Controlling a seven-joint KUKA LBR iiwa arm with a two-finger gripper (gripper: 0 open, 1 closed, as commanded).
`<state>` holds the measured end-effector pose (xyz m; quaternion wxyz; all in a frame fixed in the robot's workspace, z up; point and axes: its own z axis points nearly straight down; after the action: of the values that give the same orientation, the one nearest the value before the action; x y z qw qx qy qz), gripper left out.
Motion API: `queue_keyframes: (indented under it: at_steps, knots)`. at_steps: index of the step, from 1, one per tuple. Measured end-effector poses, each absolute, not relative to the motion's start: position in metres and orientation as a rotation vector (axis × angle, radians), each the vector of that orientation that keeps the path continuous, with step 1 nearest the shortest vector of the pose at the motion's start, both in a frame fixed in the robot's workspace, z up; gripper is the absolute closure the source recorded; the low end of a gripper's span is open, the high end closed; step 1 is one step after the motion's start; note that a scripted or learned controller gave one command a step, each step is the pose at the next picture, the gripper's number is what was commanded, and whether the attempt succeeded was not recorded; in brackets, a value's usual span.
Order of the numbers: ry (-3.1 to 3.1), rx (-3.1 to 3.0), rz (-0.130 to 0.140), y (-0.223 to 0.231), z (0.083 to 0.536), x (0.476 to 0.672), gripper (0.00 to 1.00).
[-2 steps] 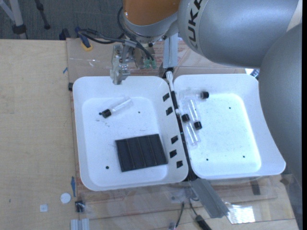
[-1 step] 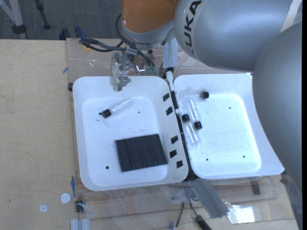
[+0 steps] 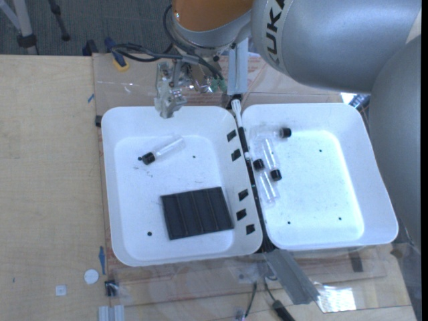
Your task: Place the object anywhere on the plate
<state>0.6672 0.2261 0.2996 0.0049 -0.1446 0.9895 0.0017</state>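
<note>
Right, your gripper [image 3: 168,104] is hanging at the far edge of the left bin [image 3: 120,239], just over its back rim, under the orange band [image 3: 210,2] of the arm [image 3: 334,32]. The fingers point down and look close together with nothing between them, though the metal there is small and glinty, so you can't read the gap exactly.

Below and a little toward the near side, you've got a clear vial with a black cap [image 3: 159,150] lying on its side in the far half of the left bin, cap end pointing to the table's left edge. It's apart from the fingers, not touched.

The plate [image 3: 196,212], a dark ribbed rectangle, lies flat in the near half of that same bin, slightly skewed, well apart from the vial, and it carries nothing.

Over in the right bin [image 3: 374,206], you see several more clear vials with black caps [image 3: 267,169] bunched along its left wall, next to the divider where the two bins meet, and one black cap [image 3: 285,133] sits alone nearer the far side.

On the table's near left corner there's a small white disc [image 3: 91,277].
</note>
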Motion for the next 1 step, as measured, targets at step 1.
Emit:
queue_keyframes:
  at_steps: [1]
  knots:
    - [3.087, -0.571, 0.003, 0.2264, 0.2774, 0.6665, 1.00]
